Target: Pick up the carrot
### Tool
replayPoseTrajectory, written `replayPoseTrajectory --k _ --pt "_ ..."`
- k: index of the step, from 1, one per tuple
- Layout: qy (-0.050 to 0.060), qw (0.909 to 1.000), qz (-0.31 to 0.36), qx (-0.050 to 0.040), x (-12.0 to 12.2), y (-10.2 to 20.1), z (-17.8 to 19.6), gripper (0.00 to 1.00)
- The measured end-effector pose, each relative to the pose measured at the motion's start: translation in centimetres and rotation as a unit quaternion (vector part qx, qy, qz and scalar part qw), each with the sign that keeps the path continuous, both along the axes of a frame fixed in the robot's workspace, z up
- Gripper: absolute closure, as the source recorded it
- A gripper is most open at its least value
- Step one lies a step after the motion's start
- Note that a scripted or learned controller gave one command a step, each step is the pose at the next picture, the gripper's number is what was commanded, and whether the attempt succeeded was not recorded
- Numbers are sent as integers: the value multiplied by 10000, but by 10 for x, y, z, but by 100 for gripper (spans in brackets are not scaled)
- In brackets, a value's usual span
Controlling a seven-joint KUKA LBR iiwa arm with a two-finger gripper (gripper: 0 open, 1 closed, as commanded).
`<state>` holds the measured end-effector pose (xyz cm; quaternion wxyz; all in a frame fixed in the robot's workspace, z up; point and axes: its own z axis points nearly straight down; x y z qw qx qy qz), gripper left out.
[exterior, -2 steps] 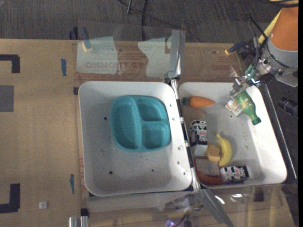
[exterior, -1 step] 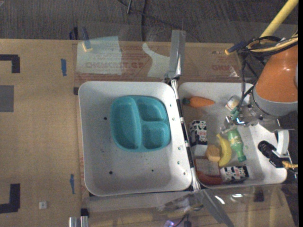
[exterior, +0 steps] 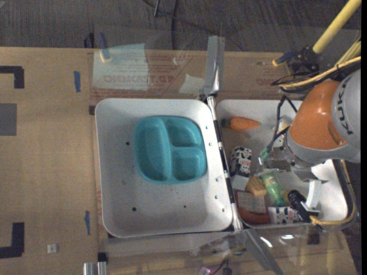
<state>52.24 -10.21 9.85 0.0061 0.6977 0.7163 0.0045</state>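
The carrot (exterior: 243, 123) lies at the far left of the right bin (exterior: 338, 202), apart from the clutter. We cannot tell our end effector's (exterior: 274, 160) state; we should descend across the carrot's middle.

Orange carrot (exterior: 243, 124) with green end. Teal sectioned tray (exterior: 170, 149) in white left bin (exterior: 114, 171). White right bin (exterior: 332, 196) with mixed items: black-and-white spotted carton (exterior: 241, 160), pale green packet (exterior: 272, 187), tan block (exterior: 256, 185), red-brown piece (exterior: 252, 215). Grey arm (exterior: 350, 116) with orange band (exterior: 316, 116). Tan cardboard-coloured counter (exterior: 46, 153) with black corner marks and blue tape strips. Yellow pole (exterior: 338, 20) at upper right.
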Motion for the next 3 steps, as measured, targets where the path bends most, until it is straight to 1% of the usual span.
replayPoseTrajectory --k 1,2,3 --pt "7 10000 -11 -14 -1 -2 0 0" --pt "67 9966 -824 12 67 16 87 0" --pt "71 9736 -2280 23 73 24 86 0"
